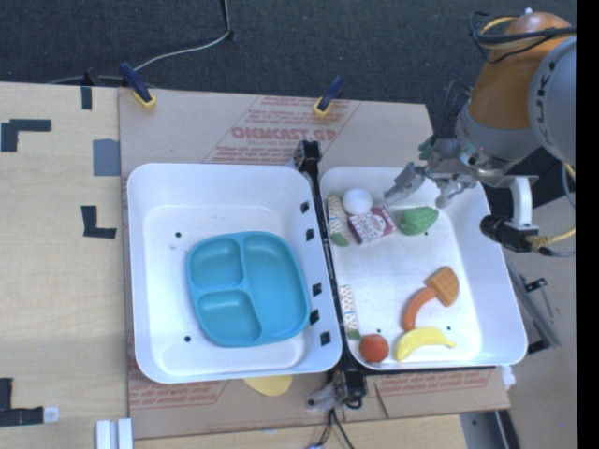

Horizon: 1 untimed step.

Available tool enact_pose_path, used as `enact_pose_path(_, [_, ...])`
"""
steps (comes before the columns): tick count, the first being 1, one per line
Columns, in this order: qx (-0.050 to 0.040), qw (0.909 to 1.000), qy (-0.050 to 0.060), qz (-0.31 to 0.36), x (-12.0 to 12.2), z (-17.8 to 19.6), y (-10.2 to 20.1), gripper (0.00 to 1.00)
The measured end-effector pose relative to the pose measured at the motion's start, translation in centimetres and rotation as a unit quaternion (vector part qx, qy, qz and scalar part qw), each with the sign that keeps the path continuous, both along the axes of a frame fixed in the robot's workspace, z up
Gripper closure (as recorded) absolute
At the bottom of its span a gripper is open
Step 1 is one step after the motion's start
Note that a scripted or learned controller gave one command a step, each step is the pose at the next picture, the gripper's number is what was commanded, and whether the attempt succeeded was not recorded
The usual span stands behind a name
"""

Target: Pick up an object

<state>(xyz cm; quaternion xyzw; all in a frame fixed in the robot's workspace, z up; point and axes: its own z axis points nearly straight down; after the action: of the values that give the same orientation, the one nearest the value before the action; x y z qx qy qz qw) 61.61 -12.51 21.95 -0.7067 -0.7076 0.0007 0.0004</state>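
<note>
My gripper (427, 185) hangs over the far end of the right bin (487, 279), its two fingers (402, 182) spread open with nothing between them. Just below it lies a green toy vegetable (418, 220). To its left are a white ball (357, 200) and a pink-and-white carton (371, 224). Nearer the front of the bin lie an orange carrot-like piece (418, 307), an orange waffle-like piece (444, 284), a yellow banana (423, 342) and a red tomato (374, 347).
The left bin (154, 251) holds a blue divided plate (248, 286). Two narrow packets (348, 309) lie along the right bin's left wall. Black clips sit on the rim between the bins. A yellow item (270, 384) pokes out under the left bin's front edge.
</note>
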Motion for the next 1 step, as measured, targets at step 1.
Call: enact_pose_path(1, [0.0004,1.0,0.001,-0.001,-3.96,-8.19,-2.23,0.0])
